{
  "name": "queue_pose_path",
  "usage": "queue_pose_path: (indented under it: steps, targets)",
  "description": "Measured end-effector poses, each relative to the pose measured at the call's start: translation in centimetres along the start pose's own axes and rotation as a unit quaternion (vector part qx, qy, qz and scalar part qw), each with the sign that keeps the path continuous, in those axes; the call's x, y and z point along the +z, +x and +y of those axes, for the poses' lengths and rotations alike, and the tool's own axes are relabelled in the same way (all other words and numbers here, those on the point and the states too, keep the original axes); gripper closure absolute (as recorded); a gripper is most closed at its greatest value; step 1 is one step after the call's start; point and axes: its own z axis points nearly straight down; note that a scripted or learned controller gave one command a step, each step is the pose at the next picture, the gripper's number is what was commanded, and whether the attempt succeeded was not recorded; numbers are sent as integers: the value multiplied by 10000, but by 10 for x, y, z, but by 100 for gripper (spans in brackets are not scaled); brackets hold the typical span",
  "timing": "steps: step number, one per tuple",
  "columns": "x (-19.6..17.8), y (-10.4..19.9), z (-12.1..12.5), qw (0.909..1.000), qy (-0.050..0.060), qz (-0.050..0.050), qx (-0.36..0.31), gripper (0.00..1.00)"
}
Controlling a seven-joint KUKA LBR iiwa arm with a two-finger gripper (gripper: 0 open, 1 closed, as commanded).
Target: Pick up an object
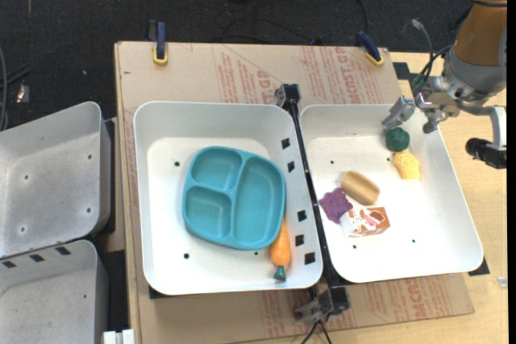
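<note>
My end effector [415, 114] hangs with its two fingers spread wide and holding nothing, over the far edge of the right bin [451, 250], with a dark green ball [397, 139] just below and between them, possibly touching the left finger. Just beyond the ball lies a yellow corn cob [407, 166], then a tan bread roll [360, 188], a purple piece [334, 205] and a small red-and-white carton [367, 221] whose print I cannot read. Farthest off, the left bin [161, 254] holds a teal divided plate [235, 197] and a carrot [280, 250], and the cardboard on the bench [242, 64] shows reversed red lettering I cannot make out.
</note>
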Motion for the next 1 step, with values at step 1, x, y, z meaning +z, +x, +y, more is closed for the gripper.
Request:
queue_pose_path:
  steps: [1]
  targets:
    - [63, -2, 2, 10000, 5, 2, 0, 0]
